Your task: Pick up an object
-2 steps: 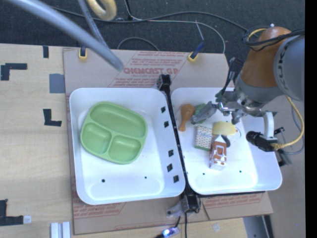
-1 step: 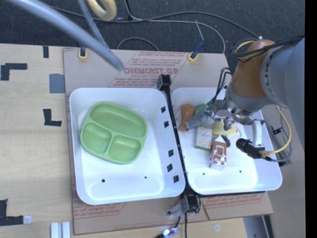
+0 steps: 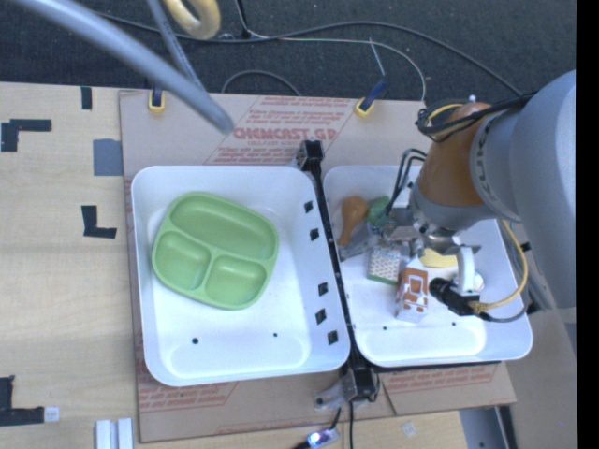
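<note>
Light wooden bench top (image 3: 56, 279) with black tape marks (image 3: 94, 223), brown printed cardboard sheet (image 3: 281, 134) laid flat under the bins, dark grey carpet floor (image 3: 393, 17) beyond, thin black cables (image 3: 281, 40) trailing across it, even overhead lighting.

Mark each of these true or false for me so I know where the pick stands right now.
1. The green plate lies in the left bin. True.
2. The plate has three compartments. True.
3. The gripper is over the left bin. False: it is over the right bin, among the small objects.
4. The orange and white box lies on the green plate. False: it lies in the right bin.
</note>
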Controlling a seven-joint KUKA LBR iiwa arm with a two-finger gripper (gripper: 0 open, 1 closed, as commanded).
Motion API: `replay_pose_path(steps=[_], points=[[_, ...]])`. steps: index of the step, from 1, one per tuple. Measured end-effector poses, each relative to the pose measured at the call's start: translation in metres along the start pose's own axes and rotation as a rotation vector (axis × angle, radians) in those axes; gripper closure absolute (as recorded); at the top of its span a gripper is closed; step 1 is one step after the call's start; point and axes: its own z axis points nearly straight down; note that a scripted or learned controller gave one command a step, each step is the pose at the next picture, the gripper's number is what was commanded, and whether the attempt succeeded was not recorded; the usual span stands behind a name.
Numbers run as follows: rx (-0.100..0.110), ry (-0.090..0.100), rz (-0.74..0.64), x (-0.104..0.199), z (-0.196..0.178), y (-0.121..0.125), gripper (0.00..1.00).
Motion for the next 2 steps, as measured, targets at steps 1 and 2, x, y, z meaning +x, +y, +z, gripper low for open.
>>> replay_pose_path(steps=[1,2], points=[[0.002,0.000,0.000,0.000,-0.010,0.000,1.00],[-0.005,0.001,0.001,-0.006,-0.057,0.009,1.00]])
